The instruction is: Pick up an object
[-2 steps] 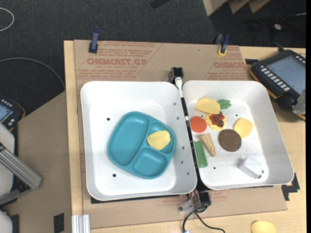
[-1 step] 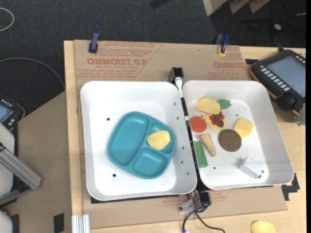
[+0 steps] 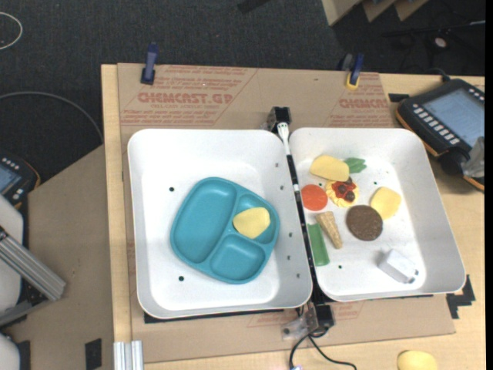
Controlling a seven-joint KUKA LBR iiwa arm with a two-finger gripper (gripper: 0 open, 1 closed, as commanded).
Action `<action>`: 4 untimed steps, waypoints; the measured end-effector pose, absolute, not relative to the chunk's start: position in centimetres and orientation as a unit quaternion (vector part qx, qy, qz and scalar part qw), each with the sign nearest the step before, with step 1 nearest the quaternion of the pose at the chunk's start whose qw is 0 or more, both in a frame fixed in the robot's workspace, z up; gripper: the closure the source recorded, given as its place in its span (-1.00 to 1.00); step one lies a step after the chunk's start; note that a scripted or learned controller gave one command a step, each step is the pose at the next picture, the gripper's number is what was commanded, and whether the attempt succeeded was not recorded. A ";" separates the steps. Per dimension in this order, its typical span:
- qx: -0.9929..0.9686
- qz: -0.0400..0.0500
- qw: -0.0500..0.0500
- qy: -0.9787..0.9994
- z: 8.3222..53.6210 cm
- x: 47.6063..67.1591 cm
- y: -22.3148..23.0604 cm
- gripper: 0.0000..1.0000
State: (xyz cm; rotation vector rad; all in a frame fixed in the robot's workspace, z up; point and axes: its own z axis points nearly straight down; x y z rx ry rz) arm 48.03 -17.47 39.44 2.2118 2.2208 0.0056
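Pickings are plentiful in the right bin (image 3: 431,206): a yellow wedge (image 3: 331,167) with a green leaf (image 3: 356,163) just beside it, an orange-red disc (image 3: 313,198), a small yellow-and-red piece (image 3: 342,192), a yellow lump (image 3: 385,202), a brown disc (image 3: 363,223), a tan cone (image 3: 330,228), a green stick (image 3: 318,244) lying along the inner wall, and a pale grey block (image 3: 398,266) near the front corner. The left bin (image 3: 154,268) holds a teal divided plate (image 3: 204,226) with one yellow chip (image 3: 251,221) in a compartment.

These look like hollow toy food (light, stiff, smooth-skinned), so weight should be no trouble, but slip probably will be. The rounded lumps and flat discs would likely squirt out or sit too low for a pinch. The grey block seems the best candidate: it stands apart from its neighbours and appears to offer flat opposing faces, so closing across its short side should hold. The tan cone, taken across its middle, is second choice, though it touches or nearly touches the green stick. The plate looks too wide and too shallow to grip anywhere but its rim.

Whether the claw is open or closed I cannot tell.
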 end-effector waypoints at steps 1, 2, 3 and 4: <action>0.708 -0.001 -0.001 0.707 34.5 47.9 -20.0 1.00; 0.708 -0.001 -0.002 0.706 29.8 47.9 -22.5 1.00; 0.706 0.002 0.004 0.708 36.4 48.0 -19.7 1.00; 0.708 -0.001 -0.001 0.706 32.6 47.9 -22.5 1.00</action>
